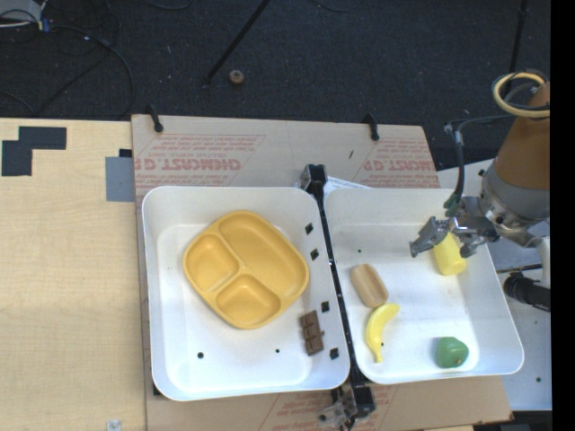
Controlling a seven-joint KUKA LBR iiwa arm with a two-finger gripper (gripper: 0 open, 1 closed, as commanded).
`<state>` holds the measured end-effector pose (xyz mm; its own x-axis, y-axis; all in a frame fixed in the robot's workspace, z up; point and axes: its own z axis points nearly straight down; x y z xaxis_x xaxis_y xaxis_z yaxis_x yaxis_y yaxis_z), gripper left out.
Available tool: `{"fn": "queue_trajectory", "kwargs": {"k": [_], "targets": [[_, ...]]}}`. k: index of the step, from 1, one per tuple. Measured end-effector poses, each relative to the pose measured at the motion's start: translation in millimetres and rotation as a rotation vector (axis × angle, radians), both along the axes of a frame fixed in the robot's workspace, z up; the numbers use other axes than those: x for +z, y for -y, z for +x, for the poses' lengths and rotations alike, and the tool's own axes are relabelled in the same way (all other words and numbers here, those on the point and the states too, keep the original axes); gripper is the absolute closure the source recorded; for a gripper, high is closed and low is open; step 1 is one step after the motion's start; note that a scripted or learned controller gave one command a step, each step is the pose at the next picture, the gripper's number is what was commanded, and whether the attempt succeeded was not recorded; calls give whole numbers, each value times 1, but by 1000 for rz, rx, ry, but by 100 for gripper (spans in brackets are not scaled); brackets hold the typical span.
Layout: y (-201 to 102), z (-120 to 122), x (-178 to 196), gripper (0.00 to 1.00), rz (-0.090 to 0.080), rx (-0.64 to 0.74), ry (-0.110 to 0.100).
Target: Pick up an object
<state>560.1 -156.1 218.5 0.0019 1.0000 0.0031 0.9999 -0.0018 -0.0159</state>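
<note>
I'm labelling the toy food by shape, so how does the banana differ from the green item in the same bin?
The banana is yellow, the green pepper-like toy green. The banana is long and curved, the green toy short and rounded. The banana lies beside the bread roll, near the bin's left wall; the green toy sits alone toward the right corner. Both lie loose in the right bin.

I'm seeing smooth, slightly glossy plastic on both white bins (166, 241), a matt yellow plastic tray (245, 268) (three compartments), printed brown cardboard (225, 155) behind, and pale wood-grain bench (63, 285).
</note>
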Motion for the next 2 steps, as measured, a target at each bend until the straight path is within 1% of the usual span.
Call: {"fn": "queue_trajectory", "kwargs": {"k": [1, 2], "targets": [[0, 3, 7, 0, -2, 2, 12], [-3, 4, -37, 0, -2, 2, 9]]}}
